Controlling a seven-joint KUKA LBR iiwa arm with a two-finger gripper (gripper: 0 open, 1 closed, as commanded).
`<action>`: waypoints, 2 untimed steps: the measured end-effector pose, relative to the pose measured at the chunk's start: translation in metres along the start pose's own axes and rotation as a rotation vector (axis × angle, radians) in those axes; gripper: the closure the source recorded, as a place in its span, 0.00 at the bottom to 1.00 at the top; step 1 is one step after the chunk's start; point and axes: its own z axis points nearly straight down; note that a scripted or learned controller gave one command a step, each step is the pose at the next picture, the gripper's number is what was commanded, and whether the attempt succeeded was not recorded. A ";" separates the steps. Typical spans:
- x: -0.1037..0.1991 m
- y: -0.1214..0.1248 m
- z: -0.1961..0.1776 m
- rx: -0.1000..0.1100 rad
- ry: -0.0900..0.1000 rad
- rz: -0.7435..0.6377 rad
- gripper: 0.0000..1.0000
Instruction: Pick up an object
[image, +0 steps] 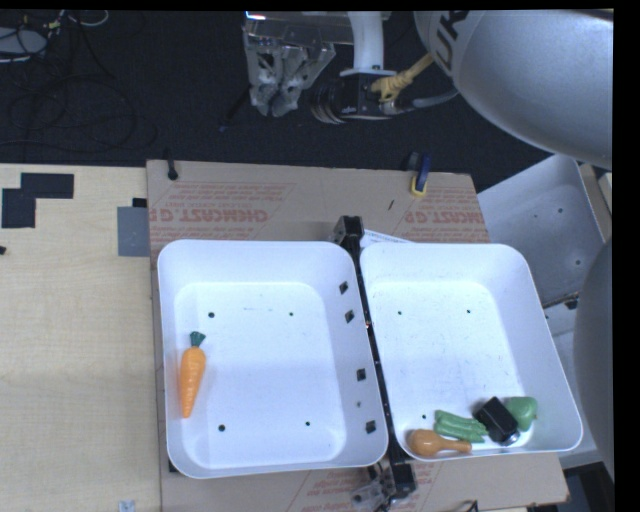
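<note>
From the camera above, my claw (285, 85) hangs at the top of the scene, over the dark floor beyond the far edge of the desk, well apart from both bins. Whether it is open or closed I cannot tell; nothing is visibly held in it. My broad grey arm (530, 65) fills the upper right corner.

The left shallow white plastic bin (170, 300) holds a small orange toy carrot with a green top (191, 372), lying lengthwise near the bin's left wall. The right shallow white plastic bin (545, 330) holds a cluster in its near right corner: a tan pear-shaped toy (436, 443) at the front rim, a green bean-pod toy (460, 427) just beside it, a small black block (496, 419) touching the pod, and a rounded green toy piece (522, 408) next to the block.

Both bins sit side by side on a brown cardboard sheet (300, 205) with reddish print, laid on the pale wooden desk (70, 350).
</note>
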 end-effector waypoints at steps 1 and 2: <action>-0.066 -0.003 0.077 0.013 -0.005 0.011 1.00; 0.003 -0.009 -0.002 -0.002 0.002 -0.001 1.00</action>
